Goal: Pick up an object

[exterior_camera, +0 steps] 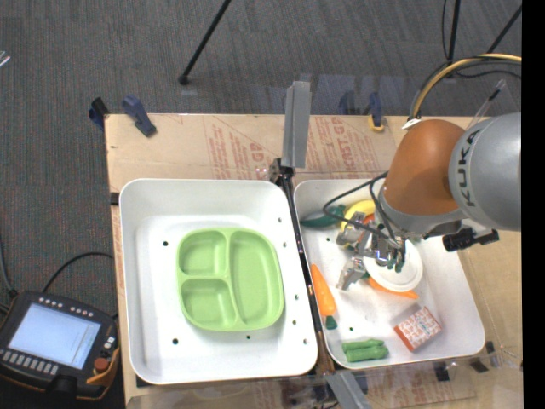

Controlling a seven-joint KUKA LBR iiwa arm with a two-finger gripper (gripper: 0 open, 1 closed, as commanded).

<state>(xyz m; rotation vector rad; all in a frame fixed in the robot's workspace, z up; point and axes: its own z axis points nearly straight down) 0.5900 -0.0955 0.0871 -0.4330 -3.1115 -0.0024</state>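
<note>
The round white plastic dish (400, 273) lies in the middle of the right shallow white bin (460, 309), with a thin orange piece (393, 289) poking out from under its near edge. The metal two-finger gripper (362, 258) hangs just over the dish's left rim; whether its fingers are apart or closed on anything cannot be told from this angle. Behind it, partly hidden by the grey and orange arm (451, 177), lie a yellow toy (359, 210) and a dark green object (322, 219). An orange toy carrot (322, 290) rests along the bin's left wall. A green ridged block (365, 349) and a red patterned box (417, 327) sit near the front. In the left shallow white bin (145, 348) lies a light green divided tray (230, 279).
</note>
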